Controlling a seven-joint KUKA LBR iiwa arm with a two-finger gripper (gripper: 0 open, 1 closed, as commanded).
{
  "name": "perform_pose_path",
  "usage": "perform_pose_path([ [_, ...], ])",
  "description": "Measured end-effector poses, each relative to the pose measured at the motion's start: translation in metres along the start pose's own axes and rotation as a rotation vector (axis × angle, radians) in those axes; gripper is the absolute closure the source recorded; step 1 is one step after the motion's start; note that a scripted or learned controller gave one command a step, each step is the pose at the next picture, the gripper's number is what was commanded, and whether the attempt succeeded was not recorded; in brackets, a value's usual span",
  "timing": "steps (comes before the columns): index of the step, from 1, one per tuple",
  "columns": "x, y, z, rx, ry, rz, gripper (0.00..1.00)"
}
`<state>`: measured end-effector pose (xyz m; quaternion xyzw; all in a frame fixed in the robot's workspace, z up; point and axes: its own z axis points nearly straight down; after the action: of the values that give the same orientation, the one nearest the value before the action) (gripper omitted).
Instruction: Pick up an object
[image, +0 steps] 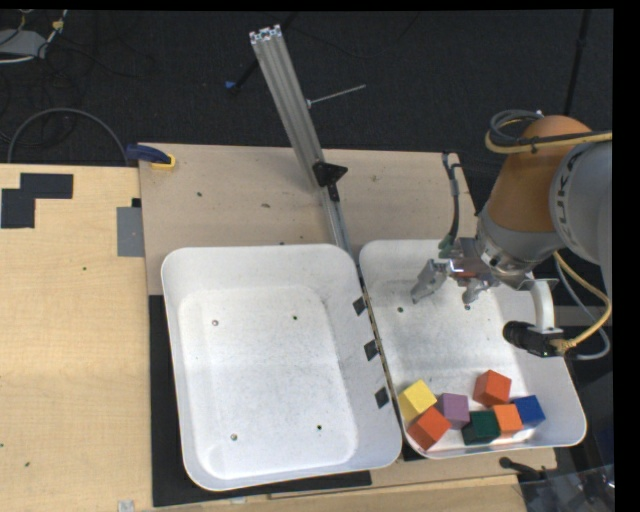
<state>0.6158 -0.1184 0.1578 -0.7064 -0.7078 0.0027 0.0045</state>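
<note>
**Blocks bunched in the near corner, my pincer spread above bare floor**

Blocks are what I am after, and every one of them sits in the right bin (400, 262), crowded into its near end. A yellow block (418, 396) and an orange block (431, 427) lie nearest the divider; a purple block (455, 407) and a green block (481, 427) are packed just beside them, with a red block (493, 386) and a blue block (529, 410) toward the outer wall. They touch or nearly touch one another, probably because the bin's shallow sloping walls let loose things slide together at that end.

My pincer (448, 286) hangs over the far half of that same bin, its two fingers spread apart with nothing between them. It is well apart from the cluster, above plain white floor. The left bin (180, 265) holds nothing I would want.

I judge the pick not yet begun. The tight packing is the difficulty: the yellow block, at the cluster's edge, looks the easiest to straddle.
</note>
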Motion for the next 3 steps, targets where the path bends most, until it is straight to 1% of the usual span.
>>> perform_pose_path([
  [1, -0.003, 0.000, -0.015, -0.006, -0.001, 0.004, 1.00],
  [2, 0.075, 0.016, -0.058, -0.013, 0.000, -0.005, 1.00],
  [3, 0.074, -0.008, -0.222, -0.017, -0.003, 0.001, 1.00],
])
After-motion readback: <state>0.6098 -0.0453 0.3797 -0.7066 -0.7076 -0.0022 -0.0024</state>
